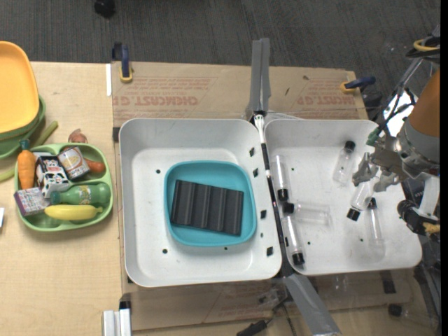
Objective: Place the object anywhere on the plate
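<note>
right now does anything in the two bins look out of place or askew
Mildly. A dark ridged block already fills the teal plate in the left bin. In the right bin, clear vials lie toppled at mixed angles near the gripper.

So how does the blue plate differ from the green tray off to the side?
The teal-blue plate sits inside the left white bin; the green tray rests on the wooden bench outside it. The plate is squarish and carries one dark ridged slab; the tray is divided into compartments holding toy food, including a banana and carrot. Both are shallow dishes with rounded corners.
</note>
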You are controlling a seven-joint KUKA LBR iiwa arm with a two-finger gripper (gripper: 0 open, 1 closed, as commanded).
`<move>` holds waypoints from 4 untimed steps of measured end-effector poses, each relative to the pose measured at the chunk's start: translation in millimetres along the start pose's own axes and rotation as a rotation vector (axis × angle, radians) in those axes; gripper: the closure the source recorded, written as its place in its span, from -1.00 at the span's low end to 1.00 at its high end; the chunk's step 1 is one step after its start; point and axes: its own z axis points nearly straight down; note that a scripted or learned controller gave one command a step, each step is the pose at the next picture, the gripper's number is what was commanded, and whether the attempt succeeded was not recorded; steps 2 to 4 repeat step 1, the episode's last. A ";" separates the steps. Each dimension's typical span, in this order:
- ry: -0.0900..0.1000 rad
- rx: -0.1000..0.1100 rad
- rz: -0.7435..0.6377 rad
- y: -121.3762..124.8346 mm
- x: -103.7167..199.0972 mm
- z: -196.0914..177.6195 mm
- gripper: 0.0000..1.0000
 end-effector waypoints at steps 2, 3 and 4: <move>0.000 0.000 0.000 0.0 0.0 0.0 -1.00; 0.000 0.000 0.000 0.0 0.0 0.0 -1.00; 0.000 0.000 0.000 0.0 0.0 0.0 -1.00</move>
